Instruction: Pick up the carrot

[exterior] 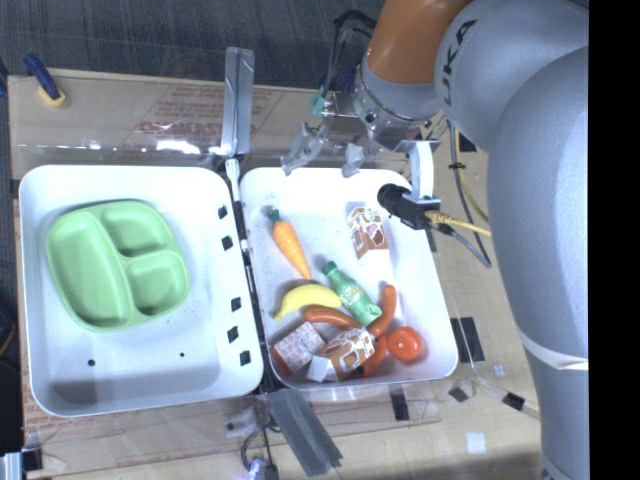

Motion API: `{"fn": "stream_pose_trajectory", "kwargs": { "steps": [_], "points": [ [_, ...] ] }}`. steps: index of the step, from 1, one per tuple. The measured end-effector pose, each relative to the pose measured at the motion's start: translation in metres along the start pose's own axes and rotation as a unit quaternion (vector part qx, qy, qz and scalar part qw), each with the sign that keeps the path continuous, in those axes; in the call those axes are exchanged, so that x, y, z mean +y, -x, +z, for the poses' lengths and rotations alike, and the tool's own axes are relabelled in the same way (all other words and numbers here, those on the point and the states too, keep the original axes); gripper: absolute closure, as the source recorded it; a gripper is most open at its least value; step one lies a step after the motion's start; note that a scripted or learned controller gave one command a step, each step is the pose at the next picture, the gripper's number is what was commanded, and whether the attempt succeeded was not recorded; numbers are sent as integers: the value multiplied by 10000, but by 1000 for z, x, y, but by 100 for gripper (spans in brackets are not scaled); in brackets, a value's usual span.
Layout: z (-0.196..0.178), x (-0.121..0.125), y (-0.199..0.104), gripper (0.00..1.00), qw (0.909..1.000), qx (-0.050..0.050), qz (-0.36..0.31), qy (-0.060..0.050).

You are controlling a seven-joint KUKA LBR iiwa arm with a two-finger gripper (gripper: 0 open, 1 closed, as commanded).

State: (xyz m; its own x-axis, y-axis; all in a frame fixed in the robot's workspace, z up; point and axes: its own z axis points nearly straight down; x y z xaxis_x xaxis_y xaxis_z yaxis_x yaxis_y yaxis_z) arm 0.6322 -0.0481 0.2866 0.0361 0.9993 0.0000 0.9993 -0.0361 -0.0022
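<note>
Pincer (325, 155) hangs spread and empty above the right bin's (430, 268) far rim, so the carrot (290, 246) lies ungrasped and the whole pick remains.

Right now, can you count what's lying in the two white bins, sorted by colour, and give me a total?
Orange: 1, the tapered orange carrot
Yellow: 1, the curved yellow banana
Green: 2, the green bottle and the pale green divided plate
Red: 3, two sausages and a round tomato
Printed cartons: 3
Total: 10
</note>
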Motion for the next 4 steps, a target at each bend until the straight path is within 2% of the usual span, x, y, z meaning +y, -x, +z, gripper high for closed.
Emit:
{"fn": "stream_pose_trajectory", "kwargs": {
  "steps": [1,2,3,4],
  "points": [
    [96,-24,-71,0,9956,-2,-935,-13],
    [95,-53,5,0,9891,0,-1469,-5],
    [96,-59,29,0,9680,8,-2508,-18],
    [195,-66,68,0,9463,0,-3234,1]
  ]
}}
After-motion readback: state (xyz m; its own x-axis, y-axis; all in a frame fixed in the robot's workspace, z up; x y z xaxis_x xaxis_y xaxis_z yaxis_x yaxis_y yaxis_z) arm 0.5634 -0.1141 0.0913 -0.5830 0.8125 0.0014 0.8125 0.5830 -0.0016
